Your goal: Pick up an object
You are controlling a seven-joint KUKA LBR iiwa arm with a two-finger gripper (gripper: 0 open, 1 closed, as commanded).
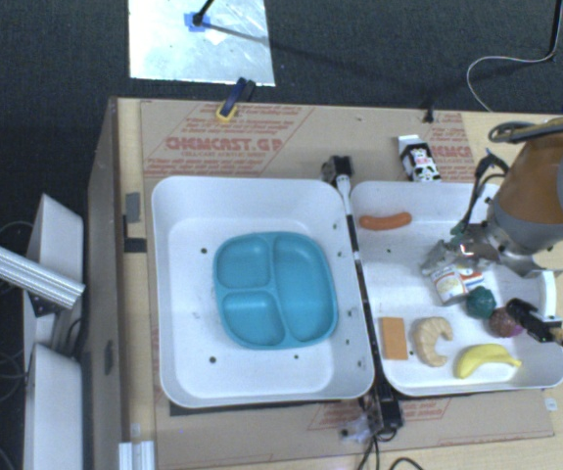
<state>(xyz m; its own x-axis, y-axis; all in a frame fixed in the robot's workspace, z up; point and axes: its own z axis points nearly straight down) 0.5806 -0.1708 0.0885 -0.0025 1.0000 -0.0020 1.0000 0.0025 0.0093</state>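
Note:
The right bin holds a sausage at its back, a small white can, a dark green ball, a dark purple fruit, a banana, a croissant and an orange cracker. My gripper hangs low over the bin's right half, right above the white can and close to it. The arm comes in from the right with its orange band showing.
A blue divided plate lies in the left bin. A small black-and-white object sits on the board behind the right bin. A clamp stands where the two bins meet at the back.

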